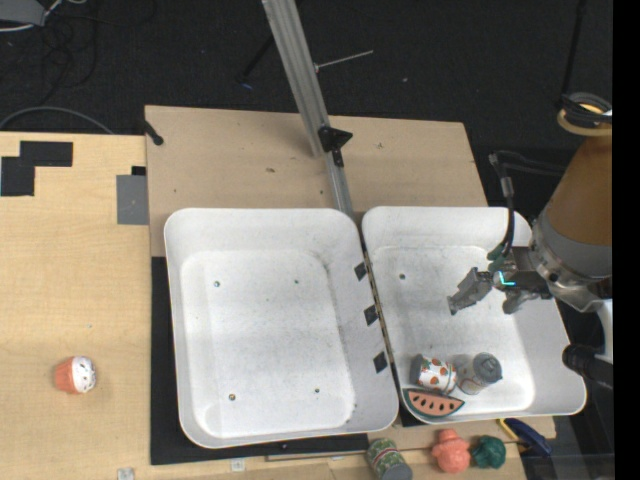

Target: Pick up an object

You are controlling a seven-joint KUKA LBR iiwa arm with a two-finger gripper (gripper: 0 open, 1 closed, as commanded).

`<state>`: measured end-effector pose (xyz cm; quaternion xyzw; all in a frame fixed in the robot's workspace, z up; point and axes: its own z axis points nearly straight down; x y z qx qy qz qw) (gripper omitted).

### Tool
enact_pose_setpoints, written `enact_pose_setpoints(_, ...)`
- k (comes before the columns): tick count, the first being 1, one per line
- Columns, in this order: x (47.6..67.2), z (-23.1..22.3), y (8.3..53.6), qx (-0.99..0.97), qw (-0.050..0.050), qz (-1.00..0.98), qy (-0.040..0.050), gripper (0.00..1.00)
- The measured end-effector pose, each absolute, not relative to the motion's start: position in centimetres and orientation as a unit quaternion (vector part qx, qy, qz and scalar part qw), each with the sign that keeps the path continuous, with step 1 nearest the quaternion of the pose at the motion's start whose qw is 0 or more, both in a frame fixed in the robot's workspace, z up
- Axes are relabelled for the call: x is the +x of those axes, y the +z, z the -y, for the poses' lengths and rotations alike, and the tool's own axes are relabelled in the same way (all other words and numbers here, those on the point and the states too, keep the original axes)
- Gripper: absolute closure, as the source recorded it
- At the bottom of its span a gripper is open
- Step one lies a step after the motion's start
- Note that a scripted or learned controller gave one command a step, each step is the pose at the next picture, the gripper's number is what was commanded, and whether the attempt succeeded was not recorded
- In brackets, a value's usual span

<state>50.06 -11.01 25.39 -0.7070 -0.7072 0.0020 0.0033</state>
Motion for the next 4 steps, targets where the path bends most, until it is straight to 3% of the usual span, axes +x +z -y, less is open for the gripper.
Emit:
enact_pose_setpoints(1,50.1,11.1,25.6,-0.708,0.001,0.706,0.0006,0.0)
enact_pose_setpoints(2,50.6,11.8,20.5,-0.707,0.004,0.707,0.0024,0.0)
enact_pose_setpoints(3,49.9,11.4,14.3,-0.707,0.005,0.707,0.0028,0.0)
enact_pose_setpoints(4,49.9,11.3,9.1,-0.708,0.001,0.707,0.0006,0.0)
